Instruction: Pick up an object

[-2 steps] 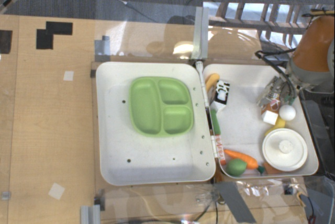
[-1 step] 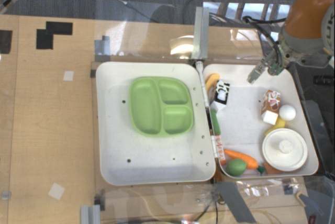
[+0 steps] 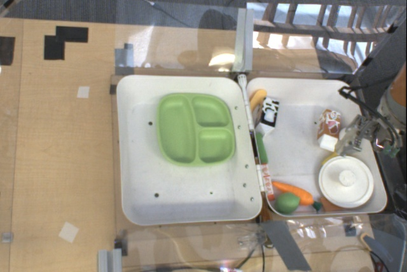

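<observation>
Hovering at the right edge of the right-hand white bin (image 3: pixel 299 137), my metal two-finger claw (image 3: pixel 357 137) hangs just above the round white lidded bowl (image 3: pixel 346 180); I cannot tell how wide it stands or whether it has anything in it. Just left of the claw lies a small brown-and-white packet (image 3: pixel 329 127), near enough to crowd it. Along that bin's left wall I see a yellow banana-shaped toy (image 3: pixel 257 98) at the far end, a black-and-white carton (image 3: pixel 269 113) beside it, and a green stick-like piece (image 3: pixel 261 149) below them. At the near edge an orange plastic carrot (image 3: pixel 294 190) lies touching a green round fruit toy (image 3: pixel 287 203). Over in the left-hand white bin (image 3: pixel 146 194) sits a green divided plastic plate (image 3: pixel 194 129), well apart from the claw.
</observation>
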Robot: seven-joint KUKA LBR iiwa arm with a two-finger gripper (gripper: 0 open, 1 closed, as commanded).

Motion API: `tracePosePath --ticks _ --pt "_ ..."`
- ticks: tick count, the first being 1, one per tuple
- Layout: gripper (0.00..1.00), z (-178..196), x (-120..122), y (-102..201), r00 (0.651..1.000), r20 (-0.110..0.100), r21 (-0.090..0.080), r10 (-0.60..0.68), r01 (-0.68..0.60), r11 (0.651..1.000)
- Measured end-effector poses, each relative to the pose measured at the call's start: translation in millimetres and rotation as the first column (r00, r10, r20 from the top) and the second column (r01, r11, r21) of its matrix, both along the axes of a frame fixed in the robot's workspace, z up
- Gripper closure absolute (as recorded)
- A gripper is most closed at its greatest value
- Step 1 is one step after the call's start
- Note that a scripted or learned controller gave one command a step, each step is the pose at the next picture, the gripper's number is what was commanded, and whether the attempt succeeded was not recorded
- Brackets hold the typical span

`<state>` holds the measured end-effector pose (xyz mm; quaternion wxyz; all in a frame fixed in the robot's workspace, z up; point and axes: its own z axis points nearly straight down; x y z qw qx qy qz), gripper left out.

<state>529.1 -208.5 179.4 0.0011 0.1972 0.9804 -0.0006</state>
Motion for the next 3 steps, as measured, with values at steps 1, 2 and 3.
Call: tracePosePath --ticks 1,2,3 --pt "0.00 0 1 3 1.000 0.001 0.002 0.004 -0.004 1.000" --pt "0.00 -79 -30 2 1.000 0.020 -0.004 -0.012 0.012 1.000" --pt "0.00 -86 39 2 0.984 0.018 0.000 -0.175 0.175 0.985"
